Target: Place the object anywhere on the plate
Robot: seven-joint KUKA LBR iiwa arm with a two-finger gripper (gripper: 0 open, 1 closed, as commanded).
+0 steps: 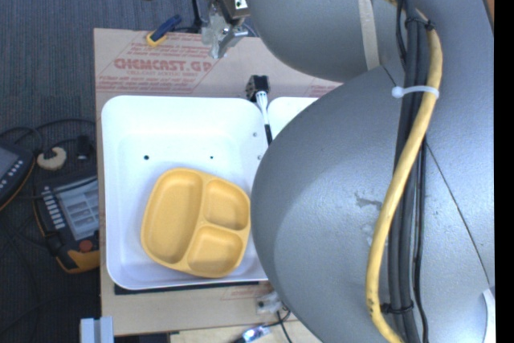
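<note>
Yellow plate (pixel 197 222) sits at left bin's (pixel 120 140) front edge. Arm (pixel 377 197) blocks the right bin; object's feel and grip point unknown. Gripper state: can't tell.

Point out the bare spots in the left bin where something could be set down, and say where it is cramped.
In the left bin, the widest bare floor is the strip between the back wall and the yellow plate. A narrower strip runs between the plate and the left wall. The plate's three compartments hold nothing. It is cramped on the right, where the arm overhangs the bin's edge and covers the right bin.
</note>
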